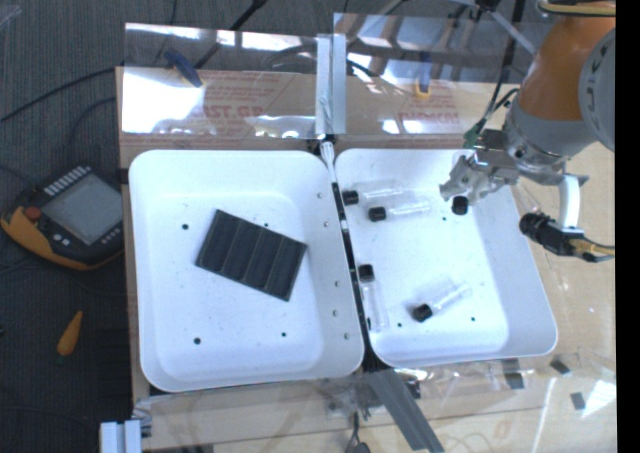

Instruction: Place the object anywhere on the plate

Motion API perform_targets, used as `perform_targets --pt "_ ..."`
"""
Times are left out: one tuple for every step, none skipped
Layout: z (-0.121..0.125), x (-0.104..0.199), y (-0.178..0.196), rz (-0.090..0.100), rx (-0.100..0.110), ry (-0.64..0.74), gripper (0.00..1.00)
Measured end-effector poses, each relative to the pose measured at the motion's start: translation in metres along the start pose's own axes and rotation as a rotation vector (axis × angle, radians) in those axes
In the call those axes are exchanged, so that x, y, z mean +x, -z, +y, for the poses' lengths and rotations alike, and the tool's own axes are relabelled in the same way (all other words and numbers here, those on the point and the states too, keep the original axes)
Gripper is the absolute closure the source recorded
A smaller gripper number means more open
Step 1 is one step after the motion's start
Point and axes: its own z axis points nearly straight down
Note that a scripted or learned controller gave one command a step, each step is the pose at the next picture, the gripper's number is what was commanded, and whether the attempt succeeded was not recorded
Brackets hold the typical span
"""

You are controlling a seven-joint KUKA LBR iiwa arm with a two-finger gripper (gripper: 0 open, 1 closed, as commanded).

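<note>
Dark carpet surrounds my bench, where two white bins sit side by side. From my feed, the dark ribbed plate (250, 255) lies tilted in the left bin (160, 341). The gripper (468, 184) hovers over the right bin (520, 311), holding a clear vial with a black cap (459, 203) between its fingers (cap end downward). Four more vials (440, 301) lie scattered on that bin's floor, apart from the fingers.

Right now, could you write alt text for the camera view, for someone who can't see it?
A grey and orange robot arm reaches from the right over the right white bin, which holds several clear vials with black caps. The left white bin holds a dark ridged rectangular plate.
</note>
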Motion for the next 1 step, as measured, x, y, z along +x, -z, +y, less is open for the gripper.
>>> perform_targets --pt "0.0483 0.0772 0.0136 0.003 0.0 -0.063 1.0"
